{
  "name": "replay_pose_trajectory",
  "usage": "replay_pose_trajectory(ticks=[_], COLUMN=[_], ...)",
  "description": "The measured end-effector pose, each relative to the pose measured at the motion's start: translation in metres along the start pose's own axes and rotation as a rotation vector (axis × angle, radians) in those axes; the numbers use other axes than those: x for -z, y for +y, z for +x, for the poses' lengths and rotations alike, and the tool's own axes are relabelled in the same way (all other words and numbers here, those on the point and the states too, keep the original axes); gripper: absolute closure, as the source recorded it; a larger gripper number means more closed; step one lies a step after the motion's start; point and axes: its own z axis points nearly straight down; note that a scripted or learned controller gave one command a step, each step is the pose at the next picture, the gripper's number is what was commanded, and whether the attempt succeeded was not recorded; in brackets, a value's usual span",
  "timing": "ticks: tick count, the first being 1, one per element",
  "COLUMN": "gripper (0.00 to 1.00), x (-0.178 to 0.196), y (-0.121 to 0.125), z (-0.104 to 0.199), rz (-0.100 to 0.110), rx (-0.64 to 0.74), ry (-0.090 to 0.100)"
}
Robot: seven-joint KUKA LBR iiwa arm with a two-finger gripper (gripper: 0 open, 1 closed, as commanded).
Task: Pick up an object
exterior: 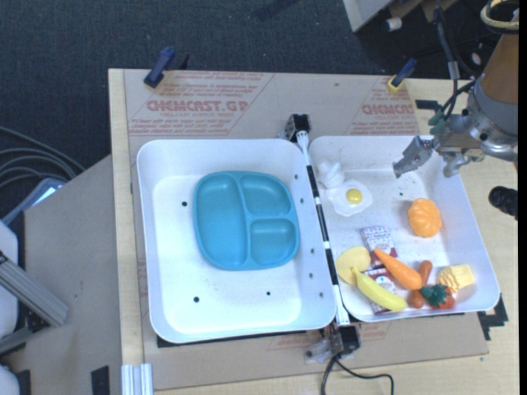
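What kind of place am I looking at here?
Probably a robotics lab bench for picking tests: a robot arm's gripper over a white bin of toy food, beside a bin holding a blue divided plate.

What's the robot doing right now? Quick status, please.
Gripper open, holding nothing, over far end of right bin. Nearest items: orange pumpkin, fried egg. Nothing between them and the gripper. Blue plate in left bin.

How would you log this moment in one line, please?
hand: open, holding nothing | position: above right bin rear | nearest: orange pumpkin | blue tray: left bin
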Motion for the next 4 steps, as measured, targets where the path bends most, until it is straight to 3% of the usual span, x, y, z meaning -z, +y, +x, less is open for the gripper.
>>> replay_pose_trajectory(ticks=[1,2,3,4], gripper=[0.00,0.00,0.00,0.00], x=[-0.180,-0.181,-0.180,-0.181], y=[-0.013,-0.066,-0.019,-0.060], z=[-0.038,-0.008,-0.024,0.019], rz=[-0.001,0.000,-0.002,0.001], rx=[0.000,-0.001,0.000,0.001], ry=[0.000,0.001,0.000,0.001])
